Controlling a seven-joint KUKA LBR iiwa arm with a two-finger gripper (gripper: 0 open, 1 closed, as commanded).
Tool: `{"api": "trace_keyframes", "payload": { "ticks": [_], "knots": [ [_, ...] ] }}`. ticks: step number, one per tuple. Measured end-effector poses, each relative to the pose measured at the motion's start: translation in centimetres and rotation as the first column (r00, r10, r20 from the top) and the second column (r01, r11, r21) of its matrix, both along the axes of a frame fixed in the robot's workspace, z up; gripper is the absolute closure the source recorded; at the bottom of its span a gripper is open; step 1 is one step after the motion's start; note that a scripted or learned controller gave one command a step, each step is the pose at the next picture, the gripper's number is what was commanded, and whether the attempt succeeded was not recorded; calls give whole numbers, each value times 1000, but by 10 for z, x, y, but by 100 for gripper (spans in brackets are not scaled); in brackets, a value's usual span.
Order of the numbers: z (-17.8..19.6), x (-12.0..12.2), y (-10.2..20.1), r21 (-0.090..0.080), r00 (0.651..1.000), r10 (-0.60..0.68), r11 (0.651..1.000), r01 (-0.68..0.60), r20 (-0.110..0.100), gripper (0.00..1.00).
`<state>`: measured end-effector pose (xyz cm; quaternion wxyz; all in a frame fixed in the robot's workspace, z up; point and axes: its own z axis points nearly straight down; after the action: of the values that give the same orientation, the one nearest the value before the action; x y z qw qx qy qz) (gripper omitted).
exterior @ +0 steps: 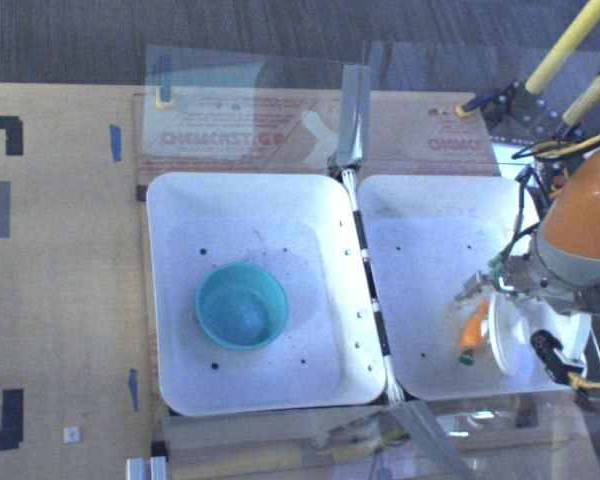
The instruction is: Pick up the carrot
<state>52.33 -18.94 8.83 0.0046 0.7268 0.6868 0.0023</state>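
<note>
The carrot (470, 334) is small and orange with a green tip. It lies near the front right of the right bin (425, 258), against the left edge of a white plate (506, 336). My gripper (483, 290) hangs just above and behind the carrot's upper end, under the grey wrist and the orange band (580, 218). I see nothing held in it, and the carrot rests on the bin floor.
A teal bowl (242, 306) sits in the left bin (180, 218). A metal divider (365, 268) runs between the two bins. Cables and a black connector (548, 353) hang by the right bin's right edge.
</note>
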Motion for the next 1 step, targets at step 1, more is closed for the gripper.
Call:
{"api": "trace_keyframes", "payload": {
  "ticks": [1],
  "knots": [
    [1,-36,57,4,991,-135,991,135,10,0]
  ]
}}
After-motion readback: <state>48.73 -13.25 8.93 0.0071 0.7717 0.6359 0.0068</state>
